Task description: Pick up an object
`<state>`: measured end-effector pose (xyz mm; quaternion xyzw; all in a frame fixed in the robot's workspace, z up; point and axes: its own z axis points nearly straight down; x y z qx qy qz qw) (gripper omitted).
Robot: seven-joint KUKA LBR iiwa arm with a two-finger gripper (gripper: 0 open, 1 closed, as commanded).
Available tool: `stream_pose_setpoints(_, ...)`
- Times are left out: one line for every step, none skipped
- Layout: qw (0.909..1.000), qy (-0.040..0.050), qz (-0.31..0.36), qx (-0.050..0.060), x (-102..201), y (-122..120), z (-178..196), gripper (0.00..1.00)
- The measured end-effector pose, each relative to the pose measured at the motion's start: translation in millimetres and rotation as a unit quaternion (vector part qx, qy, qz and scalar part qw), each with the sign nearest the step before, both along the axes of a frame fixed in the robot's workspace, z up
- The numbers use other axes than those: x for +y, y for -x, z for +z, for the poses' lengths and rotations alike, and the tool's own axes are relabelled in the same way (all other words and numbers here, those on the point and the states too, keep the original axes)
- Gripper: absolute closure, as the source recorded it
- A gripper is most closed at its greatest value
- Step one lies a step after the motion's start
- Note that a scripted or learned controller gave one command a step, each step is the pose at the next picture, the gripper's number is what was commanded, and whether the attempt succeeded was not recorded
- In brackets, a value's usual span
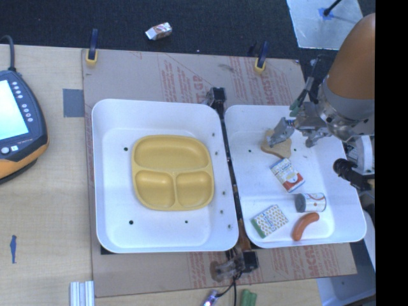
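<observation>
The right bin [344,228] holds a tan bread-like wedge [278,149], a small white, red and blue carton [287,174], a small can [310,203] lying on its side, an orange sausage [305,226] and a green patterned packet [269,220]. My gripper [295,136] hangs over the bin's far left part, open, with nothing between its fingers. Its left fingertip [280,132] is just above the tan wedge's upper edge. The arm's orange band [357,56] rises at the right.
The left bin [108,171] carries a yellow divided plate [172,171]. A teach pendant [16,126] lies at the bench's left edge. Clamps [92,53] hold the cardboard at the back. A crumpled wrapper [158,31] lies on the dark floor.
</observation>
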<state>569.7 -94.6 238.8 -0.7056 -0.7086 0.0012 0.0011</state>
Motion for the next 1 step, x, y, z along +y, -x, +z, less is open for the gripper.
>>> stream_pose_setpoints(1.0000, 0.0006, 0.000, 0.002, -36.7, -18.5, -127.3, 0.00)
